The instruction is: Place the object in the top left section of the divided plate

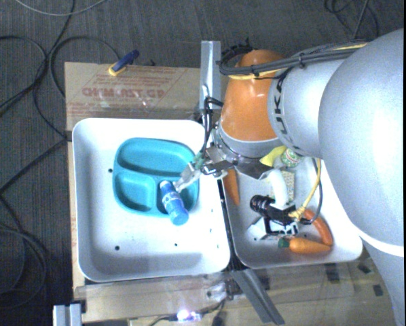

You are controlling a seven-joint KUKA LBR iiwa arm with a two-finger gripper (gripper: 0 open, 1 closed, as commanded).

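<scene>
A blue divided plate (145,172) lies in the left white bin (98,243). A blue cylindrical bottle (173,204) lies tilted across the plate's lower right rim, with its lower end reaching out over the bin floor. My gripper (189,176) hangs over the plate's right edge, just above and to the right of the bottle's upper end. Whether it touches the bottle is unclear. The grey and orange arm covers much of the right bin.
The right bin (339,253) holds two carrots (309,245) at its lower edge, a yellow-green bottle (285,157) and a white object (282,182) half hidden by the arm. A cardboard sheet (132,90) with a blue-yellow clip (123,62) lies behind the left bin.
</scene>
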